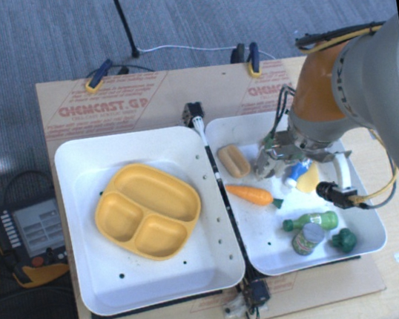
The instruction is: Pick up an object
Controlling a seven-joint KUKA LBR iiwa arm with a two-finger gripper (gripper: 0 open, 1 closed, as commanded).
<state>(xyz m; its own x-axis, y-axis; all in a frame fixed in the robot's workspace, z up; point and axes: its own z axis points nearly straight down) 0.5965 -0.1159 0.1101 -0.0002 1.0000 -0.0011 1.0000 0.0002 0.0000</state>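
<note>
two bins sit side by side on a board [101, 107]. a divided plate [147, 210] lies in the left bin [92, 285]. in the right bin [267, 257], a carrot [249, 195] lies near the centre, a bread roll [234, 161] just behind it, a bottle [311, 222] before it, toward the right.

arm [368, 83] cut off at right edge, wrist covering part of right bin [262, 246], yellow item [308, 179] partly hidden
</note>
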